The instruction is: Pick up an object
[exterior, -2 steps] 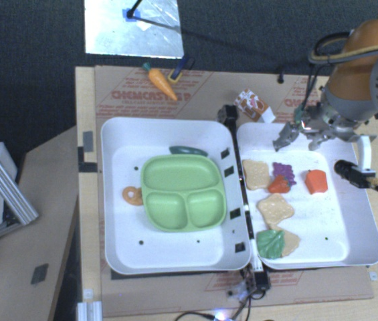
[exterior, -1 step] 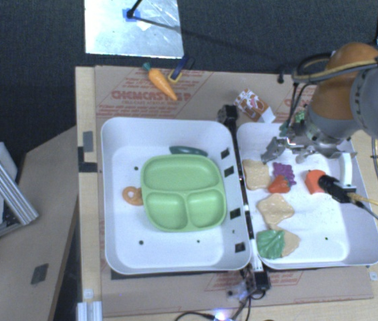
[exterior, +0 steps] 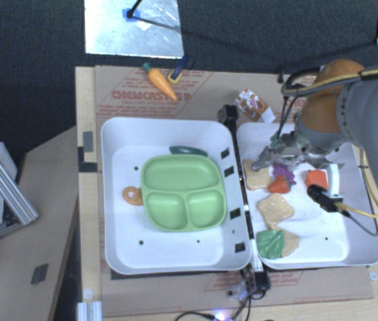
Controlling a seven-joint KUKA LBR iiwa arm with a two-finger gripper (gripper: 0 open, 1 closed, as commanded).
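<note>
While the grey arm (exterior: pixel 366 109) reaches in from the right with its orange band (exterior: pixel 326 105) above the wrist, the gripper (exterior: pixel 279 154) hangs low over the upper left part of the right bin (exterior: pixel 359 246), tilted down and to the left. Whether it is spread or pressed together I cannot tell, since the dark metal parts merge against the toys beneath, and nothing can be made out between them.

Just below the gripper lies a purple grape bunch (exterior: pixel 283 172), with a red toy piece (exterior: pixel 279 186) touching its lower edge. Left of the gripper, a beige bread slice (exterior: pixel 255 176) rests by the bin's left wall. Right of the grapes sits an orange block (exterior: pixel 316 178). Further down the right bin lie a second bread slice (exterior: pixel 275 208) and a green leaf (exterior: pixel 269 243).

Beside it, the left bin (exterior: pixel 118 246) bears a green divided plate (exterior: pixel 182 192) with its long axis running left to right, and a small pretzel (exterior: pixel 133 196) just left of the plate.

Beyond the bins, a toy carrot (exterior: pixel 162 83) lies on the cardboard, pointing down and to the right.
</note>
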